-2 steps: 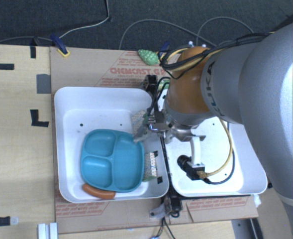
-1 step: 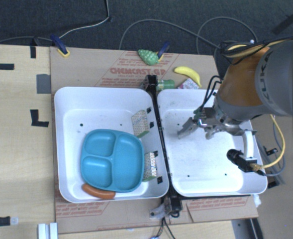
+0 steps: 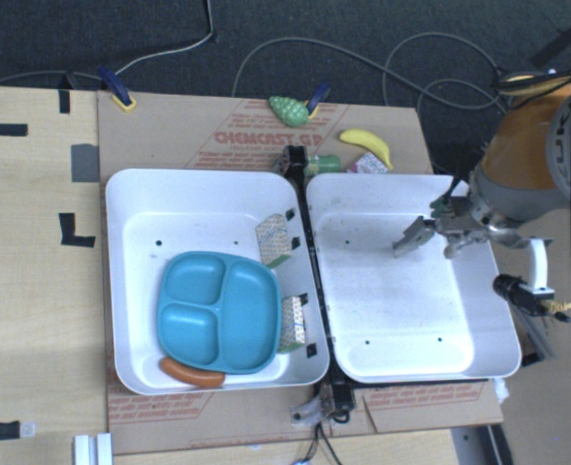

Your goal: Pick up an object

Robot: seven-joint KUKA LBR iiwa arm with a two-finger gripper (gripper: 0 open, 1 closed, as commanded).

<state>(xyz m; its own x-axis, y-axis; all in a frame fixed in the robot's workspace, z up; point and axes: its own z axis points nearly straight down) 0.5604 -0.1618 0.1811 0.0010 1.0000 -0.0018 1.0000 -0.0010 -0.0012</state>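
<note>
Nearest the lens, at the bench's front edge, the right bin (image 3: 479, 356) shows its smooth white plastic floor, shallow and round-cornered; the claw (image 3: 430, 237) hangs over its far right part, reaching in from the right. Its two dark fingers are spread moderately wide, one prong (image 3: 408, 240) pointing left and down, the other shorter one nearer the wrist, and nothing lies between them; whether the tips touch the bin floor cannot be told. Behind the claw rises the grey arm (image 3: 527, 163) with its orange band.

Well to the claw's left sits the left bin (image 3: 135, 211), the same white plastic. In it, largest, lies a blue plate (image 3: 217, 310), glossy and rounded, moulded into three compartments. An orange sausage-shaped toy (image 3: 192, 373) lies against the plate's front rim, far left of the claw and nearer the camera. Two small speckled packets (image 3: 273, 234) rest between plate and dividing wall, one of them half under the plate's right edge.

Beyond the claw, on the brown cardboard (image 3: 217, 134), lie a yellow banana (image 3: 366, 145) and a green knobbly toy (image 3: 288, 109).
</note>
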